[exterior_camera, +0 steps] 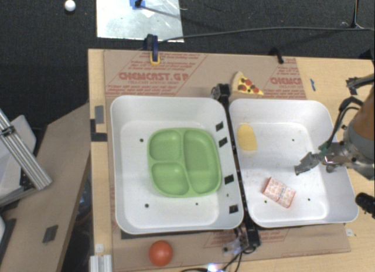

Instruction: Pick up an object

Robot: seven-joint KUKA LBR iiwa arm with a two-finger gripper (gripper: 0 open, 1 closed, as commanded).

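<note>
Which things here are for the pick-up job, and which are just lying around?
For the job: gripper; pink block and yellow piece in the right bin; green plate in the left bin.
Lying about: pizza slice, orange ball, white ball, clamp.

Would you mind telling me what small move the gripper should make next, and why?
Probably shift the gripper slightly toward the pink patterned block and lower over it. The block lies flat in the right bin, nearest the gripper, with the yellow piece farther off.
</note>
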